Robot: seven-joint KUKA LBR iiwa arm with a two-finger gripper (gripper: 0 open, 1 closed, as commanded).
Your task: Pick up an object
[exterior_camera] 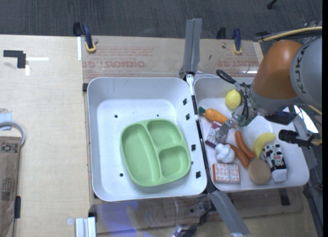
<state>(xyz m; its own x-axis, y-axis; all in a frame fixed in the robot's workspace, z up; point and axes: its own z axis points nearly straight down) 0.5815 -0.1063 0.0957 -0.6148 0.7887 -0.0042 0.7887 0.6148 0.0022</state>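
gripper (pixel 234 122) hovering just right of carrot (pixel 215 115), approach step; fingers' spread & hold: can't tell. next: descending squarely onto one obj.

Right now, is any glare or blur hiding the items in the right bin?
Camera view: even lighting, no glare on the right bin; the lemon and carrot read sharp; bluish glare at the bench's front edge; the gripper area is small and cluttered.

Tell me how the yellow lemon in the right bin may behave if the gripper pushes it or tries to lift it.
The lemon looks rounded and smooth, so it would probably roll when pushed, likely toward the bin wall or the carrot beside it. It looks like a toy, so probably light and stiff. Its curved skin may slip from the gripper.
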